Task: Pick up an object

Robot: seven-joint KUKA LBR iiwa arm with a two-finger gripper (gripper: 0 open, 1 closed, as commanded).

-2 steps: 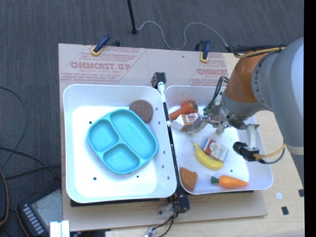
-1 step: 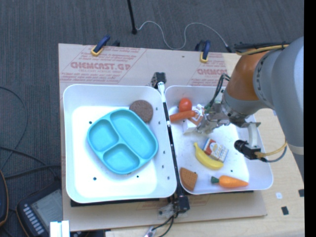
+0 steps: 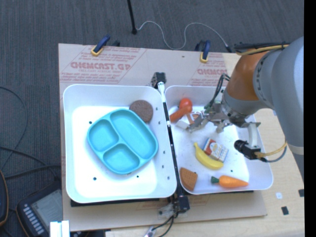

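Observation:
My gripper [image 3: 206, 126] hangs low in the right bin [image 3: 260, 180], its two fingers spread apart and open, with bare white floor between them. An orange-red toy vegetable [image 3: 180, 108] lies just left of and behind the left finger [image 3: 191, 127]. In front of the gripper rest a yellow banana [image 3: 206, 158] and a small red-and-white carton [image 3: 216, 150]. A brown bread piece [image 3: 188, 178] and an orange carrot [image 3: 230, 182] lie by the bin's front wall.
The left bin [image 3: 69, 132] holds a blue divided plate [image 3: 122, 140] and a round brown patty [image 3: 141, 110] at its back right. The raised divider [image 3: 167, 127] between the bins runs just left of the gripper. A black cable fitting [image 3: 245, 149] hangs from the wrist on the right.

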